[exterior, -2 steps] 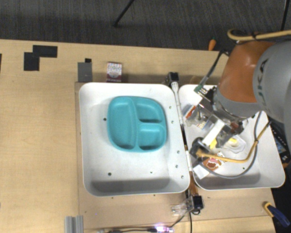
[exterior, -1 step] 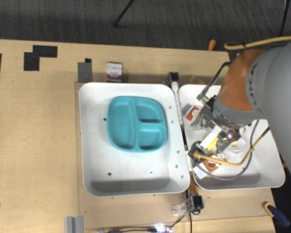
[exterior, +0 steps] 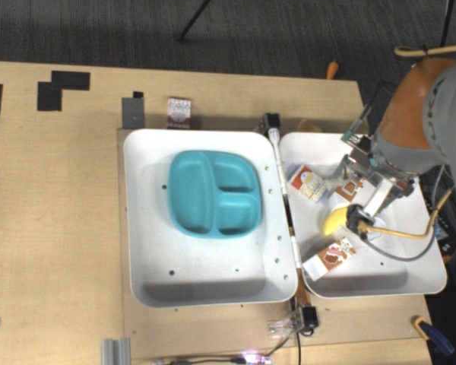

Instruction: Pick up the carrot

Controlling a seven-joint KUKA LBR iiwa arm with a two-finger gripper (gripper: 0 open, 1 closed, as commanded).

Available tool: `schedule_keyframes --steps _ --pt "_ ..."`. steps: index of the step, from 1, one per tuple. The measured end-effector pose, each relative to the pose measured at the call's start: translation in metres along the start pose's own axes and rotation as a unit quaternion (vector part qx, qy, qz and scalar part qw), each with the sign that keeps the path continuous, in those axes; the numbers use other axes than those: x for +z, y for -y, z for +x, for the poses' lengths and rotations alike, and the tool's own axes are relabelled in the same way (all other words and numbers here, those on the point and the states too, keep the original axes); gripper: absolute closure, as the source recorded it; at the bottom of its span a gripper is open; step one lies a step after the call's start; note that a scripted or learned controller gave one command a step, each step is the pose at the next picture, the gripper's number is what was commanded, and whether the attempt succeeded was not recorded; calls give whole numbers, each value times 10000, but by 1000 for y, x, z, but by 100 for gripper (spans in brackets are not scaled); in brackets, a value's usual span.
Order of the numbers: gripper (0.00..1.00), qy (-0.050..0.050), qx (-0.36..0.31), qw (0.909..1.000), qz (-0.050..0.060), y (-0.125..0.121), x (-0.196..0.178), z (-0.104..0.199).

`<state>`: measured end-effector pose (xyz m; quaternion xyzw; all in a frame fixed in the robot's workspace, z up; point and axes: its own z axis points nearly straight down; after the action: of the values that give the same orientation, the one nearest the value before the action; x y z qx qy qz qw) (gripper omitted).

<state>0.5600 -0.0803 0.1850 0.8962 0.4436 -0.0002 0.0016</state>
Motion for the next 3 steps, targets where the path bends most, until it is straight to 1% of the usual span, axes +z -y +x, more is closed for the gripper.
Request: schedule_keyframes --steps 1,2,3 --pt "0 -12 -790 9969 39 66 -12 29" --pt "0 -24 -774 9970 -30 62 -86 -34" --pt "0 -17 1018 9948 19 75 -79 17"
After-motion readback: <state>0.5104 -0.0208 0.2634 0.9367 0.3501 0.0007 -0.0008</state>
